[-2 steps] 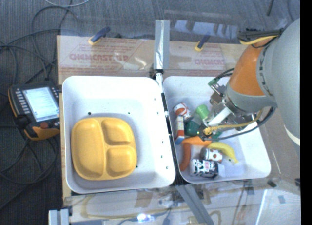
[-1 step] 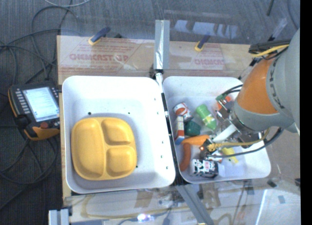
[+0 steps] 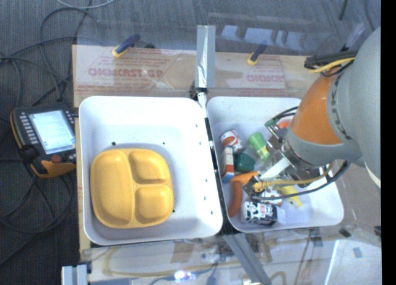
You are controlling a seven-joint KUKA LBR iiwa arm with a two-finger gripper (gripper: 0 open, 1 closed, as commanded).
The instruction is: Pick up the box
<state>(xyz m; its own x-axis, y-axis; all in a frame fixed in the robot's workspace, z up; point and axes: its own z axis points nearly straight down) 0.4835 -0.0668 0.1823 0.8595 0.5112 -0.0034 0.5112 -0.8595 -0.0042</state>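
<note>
A small black-and-white box lies near the front edge of the right bin. My gripper hangs low over the bin's middle, just behind and above that box, with yellow and white cables draped around it. A slim orange, white and blue box lies along the bin's left wall, to the left of the gripper. The grey arm with its orange band covers the bin's right half.
A red-and-white can, a green bottle, a dark green item and an orange carrot-like piece crowd the right bin's left side. The left bin holds a yellow divided tray.
</note>
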